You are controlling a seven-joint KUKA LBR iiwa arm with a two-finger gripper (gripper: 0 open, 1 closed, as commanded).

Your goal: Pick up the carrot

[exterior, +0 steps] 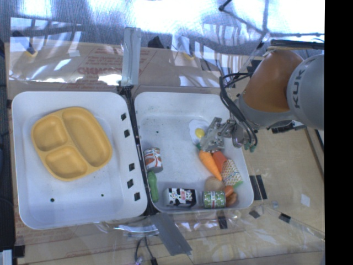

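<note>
The grey arm with its orange band (270, 84) reaches in from the right over the right-hand shallow white bin (165, 115). Its metal two-finger hand (212, 141) hangs low inside that bin, just above the top end of the orange tapered carrot (210, 164). From this angle I cannot tell whether the hand is open or closed, and nothing shows between its tips.

The carrot lies on the bin floor in the right half, slanting down and to the right, with a second reddish-orange piece of toy food (220, 160) touching its right side. Just beside the hand on the left lies a white fried egg with a yellow yolk (197, 130). A pale wedge with a coloured checked pattern (232, 173) sits to the right of the carrot. Along the near wall stand a black-and-white carton (181, 197) and a small green-labelled can (214, 199), with a tan round item (213, 184) behind the can. A red-and-white can (153, 159) and a green vegetable (153, 185) lie by the left wall.

The left-hand white bin (33, 203) holds a yellow three-compartment plate (70, 142). Both bins rest on the worktop (287, 186).
</note>
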